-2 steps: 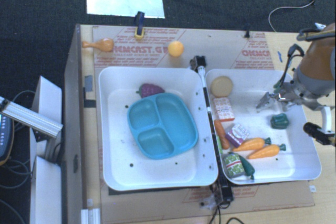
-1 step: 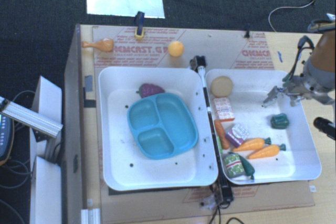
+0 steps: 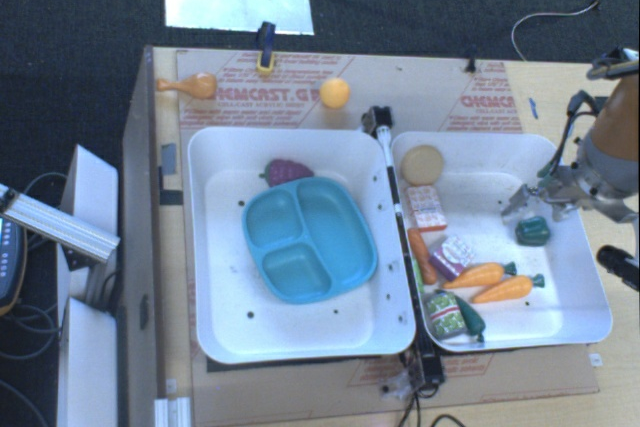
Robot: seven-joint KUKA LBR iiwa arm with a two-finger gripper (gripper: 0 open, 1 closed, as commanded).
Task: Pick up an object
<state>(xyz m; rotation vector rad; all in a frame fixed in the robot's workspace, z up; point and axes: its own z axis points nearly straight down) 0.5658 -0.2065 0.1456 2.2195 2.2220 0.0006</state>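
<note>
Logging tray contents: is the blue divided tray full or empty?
Empty: the blue divided tray shows bare compartments; the purple item lies beside it.

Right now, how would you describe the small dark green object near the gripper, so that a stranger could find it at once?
Look at the right white bin, on its right side just below the gripper. The small dark green object lies there alone on the bin floor. It is rounded and dark teal-green, unlike the two orange carrots lower down, nearer the middle.

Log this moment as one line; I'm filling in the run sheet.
gripper: open, right bin, above green object | held: nothing | carrots: in bin | blue tray: left bin
</note>
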